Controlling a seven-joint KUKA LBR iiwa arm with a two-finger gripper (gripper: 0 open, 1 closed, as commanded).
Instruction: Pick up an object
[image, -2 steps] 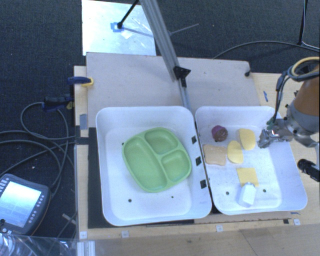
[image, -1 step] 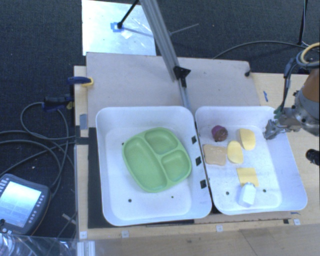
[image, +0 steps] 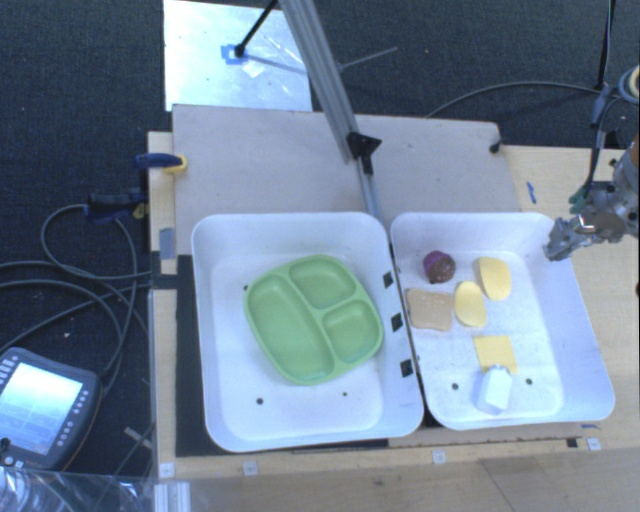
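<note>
White bins (image: 300, 425), two, one green tray (image: 313, 318), six food pieces (image: 456, 306), hand (image: 561, 243) state unclear

Arm (image: 612, 205) at right, wrist low

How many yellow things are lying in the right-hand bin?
3: one yellow piece near the bin's far side, a second just left of it beside the tan slice, and a flat square one nearer the front.

Two bins sit side by side on the surface (image: 300, 160). The left bin (image: 215, 400) holds a divided tray (image: 312, 318). The right bin (image: 575, 360) holds six small items, clustered toward its left half. The gripper (image: 560, 240) hangs over the right bin's far right corner.
</note>
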